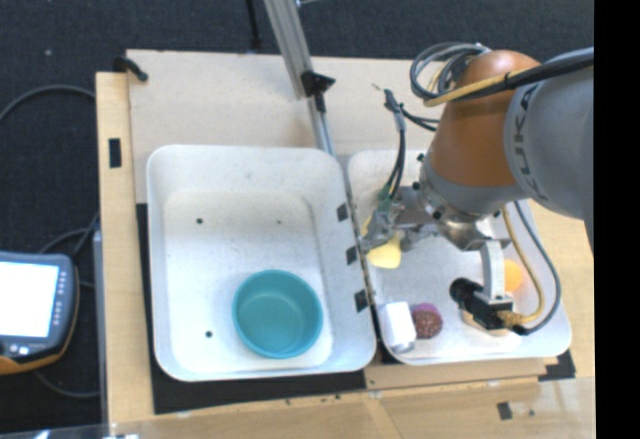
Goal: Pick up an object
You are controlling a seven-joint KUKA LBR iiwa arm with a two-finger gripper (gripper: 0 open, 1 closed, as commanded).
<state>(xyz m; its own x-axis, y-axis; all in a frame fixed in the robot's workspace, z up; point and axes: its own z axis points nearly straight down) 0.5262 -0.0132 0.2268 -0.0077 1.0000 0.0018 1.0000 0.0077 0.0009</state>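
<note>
In the right bin (560, 332), the gripper (384, 230) was just above a yellow object (385, 255), but how far it was open I could not tell.

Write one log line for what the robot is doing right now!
arm: over right bin | pincer: above yellow object | left bin: teal bowl | grasp: not seen

1. A pale tan wooden bench (220, 97) carries everything.
2. Two shallow white plastic bins sit on it side by side, touching: the left bin (175, 227) and the right bin (545, 342).
3. A black mat (143, 277) shows under the left bin's left edge.
</note>
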